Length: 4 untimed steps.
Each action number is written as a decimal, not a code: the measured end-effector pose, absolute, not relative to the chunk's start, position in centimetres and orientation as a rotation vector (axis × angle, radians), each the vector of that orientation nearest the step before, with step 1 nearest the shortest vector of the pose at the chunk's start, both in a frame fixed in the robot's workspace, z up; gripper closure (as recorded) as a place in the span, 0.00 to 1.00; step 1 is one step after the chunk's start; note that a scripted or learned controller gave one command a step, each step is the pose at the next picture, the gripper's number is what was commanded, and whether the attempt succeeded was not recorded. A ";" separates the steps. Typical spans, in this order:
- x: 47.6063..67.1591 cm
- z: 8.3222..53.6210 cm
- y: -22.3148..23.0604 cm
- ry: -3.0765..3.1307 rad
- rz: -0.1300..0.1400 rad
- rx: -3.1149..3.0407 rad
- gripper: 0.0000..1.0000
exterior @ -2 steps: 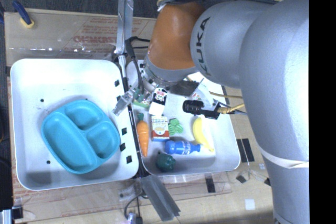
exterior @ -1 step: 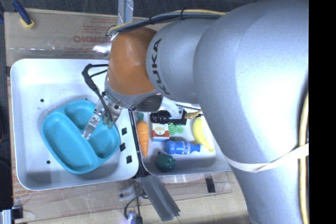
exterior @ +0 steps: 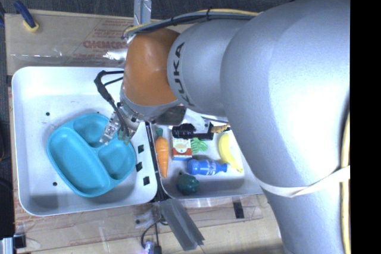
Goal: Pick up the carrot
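The carrot [exterior: 161, 156] is lying lengthwise along the left wall of the right bin [exterior: 209, 188], tip pointing toward the bottom of the view, right against the divider between the two bins. The gripper [exterior: 115, 128] is hanging over the left bin [exterior: 30, 128], just above the upper edge of the blue tray [exterior: 89, 160], well to the left of the carrot and with the divider between them. Whether its fingers are open or shut I cannot tell: they are small, glinting and partly lost under the wrist, and nothing is visibly sitting between them.

The risks, as I judge them:
- The gripper is working over the wrong bin, so a descent here is likely closing on the tray or on nothing.
- The carrot is hugging the wall, so one finger may be landing on the rim instead of sliding beside it.
- The carton [exterior: 182, 149] and blue bottle [exterior: 205, 168] are crowding the carrot's other side, so a wide approach may be nudging or catching them.
- The tapered carrot may be slipping out of a pinch near its tip.
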<state>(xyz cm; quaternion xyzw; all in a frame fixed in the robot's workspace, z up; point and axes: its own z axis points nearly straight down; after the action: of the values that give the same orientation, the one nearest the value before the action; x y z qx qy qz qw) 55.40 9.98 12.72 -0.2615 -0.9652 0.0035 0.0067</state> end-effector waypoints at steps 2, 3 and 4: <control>59.9 21.0 21.0 -3.066 0.003 -0.670 0.00; 59.6 8.9 15.8 -3.051 0.004 -0.730 0.00; 58.9 24.4 10.9 -3.036 0.004 -0.791 0.00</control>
<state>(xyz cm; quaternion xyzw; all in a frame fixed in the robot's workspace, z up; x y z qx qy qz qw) 58.85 10.92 24.43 -0.2522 -0.9677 0.0013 0.0021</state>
